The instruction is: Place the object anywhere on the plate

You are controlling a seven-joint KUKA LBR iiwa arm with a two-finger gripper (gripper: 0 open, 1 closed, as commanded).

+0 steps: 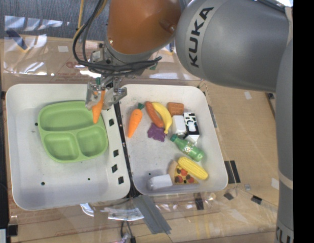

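A green three-compartment plate [71,133] lies in the left bin. My gripper [101,97] hangs over the plate's right rim, near the divide between the two bins. A small orange carrot [97,111] sits between its fingers, pointing down, its tip just above the plate's upper right edge. The gripper is shut on that carrot.
The right bin [212,135] holds a second carrot [134,123], a banana [163,115], a sausage [154,114], purple grapes [156,132], a brown biscuit [175,108], a green bottle [187,147], corn [192,168], a pizza slice [181,176] and a white block [159,181]. The arm looms over the top.
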